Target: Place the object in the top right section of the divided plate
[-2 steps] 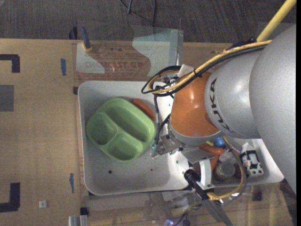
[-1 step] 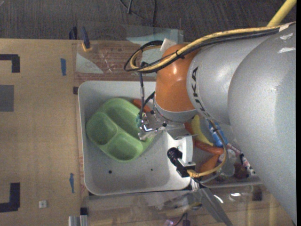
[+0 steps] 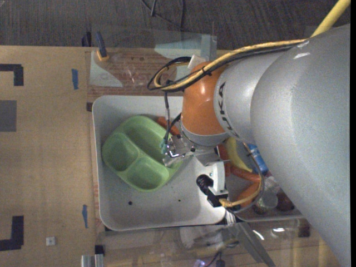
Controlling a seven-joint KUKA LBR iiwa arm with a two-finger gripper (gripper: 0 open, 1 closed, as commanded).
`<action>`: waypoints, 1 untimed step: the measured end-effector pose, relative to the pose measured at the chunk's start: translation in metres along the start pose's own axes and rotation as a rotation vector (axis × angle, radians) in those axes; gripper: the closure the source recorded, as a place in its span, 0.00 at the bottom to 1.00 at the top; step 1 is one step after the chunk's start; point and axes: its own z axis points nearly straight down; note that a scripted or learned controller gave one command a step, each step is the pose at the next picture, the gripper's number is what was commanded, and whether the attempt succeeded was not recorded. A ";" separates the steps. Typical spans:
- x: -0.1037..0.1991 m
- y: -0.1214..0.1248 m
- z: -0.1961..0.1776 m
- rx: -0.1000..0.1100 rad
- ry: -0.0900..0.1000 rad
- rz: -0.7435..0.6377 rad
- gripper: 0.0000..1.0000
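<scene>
A light green divided plate [image 3: 123, 151] with three sections lies tilted in the left white bin [image 3: 149, 207]. My gripper [image 3: 169, 152] hangs at the plate's right edge, under the orange band of the wrist [image 3: 203, 105]. Its metal tip is small and partly hidden by the wrist. A small orange object [image 3: 162, 121] peeks out from under the wrist, just beyond the plate's upper right rim. I cannot tell whether it is touching the gripper. The plate's sections that show hold nothing.
The arm's grey body covers most of the right bin. Beside it show a yellow item [image 3: 238, 156], an orange item [image 3: 245, 174] and a blue-capped item [image 3: 253, 151]. A black cable fitting [image 3: 208, 189] hangs over the left bin's right side. Bare bench lies to the left.
</scene>
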 end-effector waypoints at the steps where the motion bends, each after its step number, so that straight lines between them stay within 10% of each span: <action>1: 0.019 -0.052 -0.067 0.003 0.000 0.012 1.00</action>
